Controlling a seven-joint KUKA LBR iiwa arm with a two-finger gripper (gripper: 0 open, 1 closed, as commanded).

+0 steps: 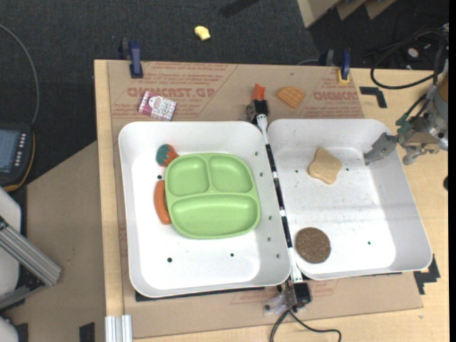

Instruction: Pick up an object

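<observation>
At the right edge of the frame, the gripper (394, 149) hangs over the right bin's (399, 226) upper right rim, fingers spread wide, nothing between them. Left of it, apart, a tan bread piece (325, 166) lies in that bin; a brown cookie (313, 244) sits lower down. In the left bin (142, 262): a green divided plate (211, 195).

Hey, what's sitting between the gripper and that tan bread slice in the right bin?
Nothing: in the camera view, bare white bin floor separates the gripper from the bread slice.
</observation>
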